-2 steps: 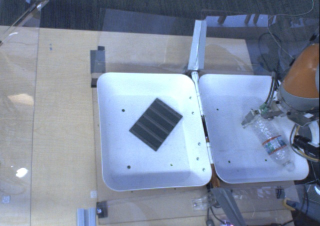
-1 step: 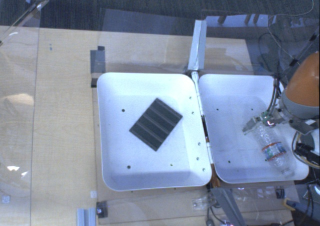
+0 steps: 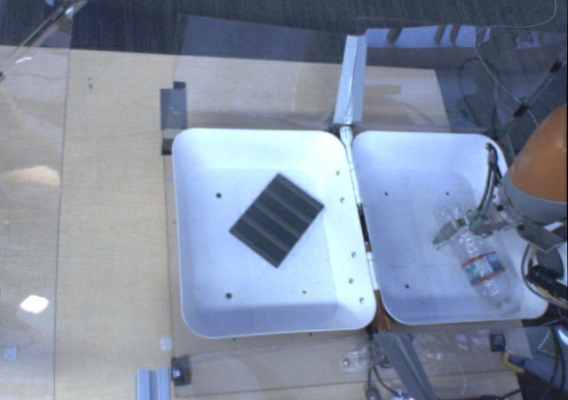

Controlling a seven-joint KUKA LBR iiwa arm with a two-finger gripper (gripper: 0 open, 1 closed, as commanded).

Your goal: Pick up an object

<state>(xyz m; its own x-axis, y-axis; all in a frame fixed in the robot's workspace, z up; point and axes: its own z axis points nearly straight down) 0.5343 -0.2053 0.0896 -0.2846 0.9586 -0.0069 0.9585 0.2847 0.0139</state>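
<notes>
One ribbed pad (image 3: 277,219) — one bottle (image 3: 484,270)

Clear bottle (image 3: 484,267) lies just below my claw (image 3: 454,228); right bin (image 3: 399,159) floor left of it open; rim beyond.

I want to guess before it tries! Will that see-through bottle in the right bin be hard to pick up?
Probably a bit tricky. The clear plastic bottle lies on its side in the right bin, so its round body may roll when nudged. It looks empty, so it is likely light and could skid away. Its smooth, thin walls might slip or dent when the pincer squeezes.
</notes>
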